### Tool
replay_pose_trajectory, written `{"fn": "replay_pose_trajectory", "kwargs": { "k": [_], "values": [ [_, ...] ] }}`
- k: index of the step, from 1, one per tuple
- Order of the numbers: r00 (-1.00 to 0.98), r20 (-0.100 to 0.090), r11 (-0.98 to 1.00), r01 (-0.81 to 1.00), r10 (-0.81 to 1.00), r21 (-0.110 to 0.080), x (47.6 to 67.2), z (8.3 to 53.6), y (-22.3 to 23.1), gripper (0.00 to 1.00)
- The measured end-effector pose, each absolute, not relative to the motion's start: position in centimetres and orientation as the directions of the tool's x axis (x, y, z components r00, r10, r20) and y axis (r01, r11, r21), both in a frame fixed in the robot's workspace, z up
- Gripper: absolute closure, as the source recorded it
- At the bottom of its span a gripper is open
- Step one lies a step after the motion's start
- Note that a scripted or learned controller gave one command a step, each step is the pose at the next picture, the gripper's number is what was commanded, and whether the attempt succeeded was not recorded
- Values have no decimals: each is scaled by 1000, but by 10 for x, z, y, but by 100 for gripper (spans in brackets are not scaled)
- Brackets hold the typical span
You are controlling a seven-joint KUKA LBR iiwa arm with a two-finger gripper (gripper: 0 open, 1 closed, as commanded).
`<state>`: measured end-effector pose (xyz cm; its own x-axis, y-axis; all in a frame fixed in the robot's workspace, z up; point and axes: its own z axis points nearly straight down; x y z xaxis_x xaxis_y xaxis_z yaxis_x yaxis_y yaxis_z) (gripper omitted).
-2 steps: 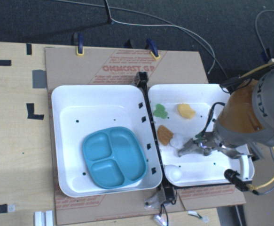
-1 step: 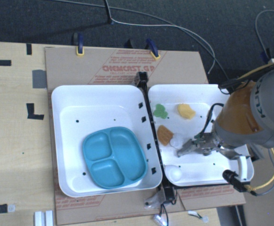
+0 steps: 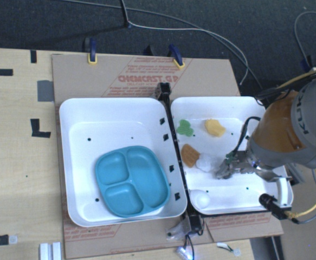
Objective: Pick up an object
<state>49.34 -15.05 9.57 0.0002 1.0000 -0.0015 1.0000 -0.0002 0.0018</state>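
Bins sit side by side on a sheet of brown printed cardboard (image 3: 147, 77) laid over the pale wooden bench (image 3: 17, 161): a shallow white left bin (image 3: 73, 118) and a shallow white right bin (image 3: 231, 202), their inner walls touching along a black divider strip. Within the left bin, toward five o'clock of its floor, lies a teal plastic plate with three compartments (image 3: 130, 180). On the right bin's floor, a small green leafy toy piece (image 3: 185, 127) rests near eleven o'clock, a yellow wedge-shaped piece (image 3: 214, 127) just beside it at about twelve, and an orange-brown rounded piece (image 3: 189, 154) toward nine o'clock. Touching that orange piece on its three o'clock side is a pale, nearly white lump (image 3: 205, 162), hard to make out against the bin. Another white rounded object (image 3: 199, 197) sits at seven o'clock near the front wall. The grey arm with its orange band (image 3: 279, 129) enters from three o'clock, and its two-finger gripper (image 3: 224, 169) hangs low over the middle of the right bin, just beside the pale lump; whether its jaws are spread or closed cannot be told, and nothing is visible between them.
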Motion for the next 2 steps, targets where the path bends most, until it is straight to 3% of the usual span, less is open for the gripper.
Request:
{"fn": "replay_pose_trajectory", "kwargs": {
  "k": [2],
  "values": [
    [-1, -1, 1, 1000, 1000, 5, 500, 204, -150, 100]
  ]
}}
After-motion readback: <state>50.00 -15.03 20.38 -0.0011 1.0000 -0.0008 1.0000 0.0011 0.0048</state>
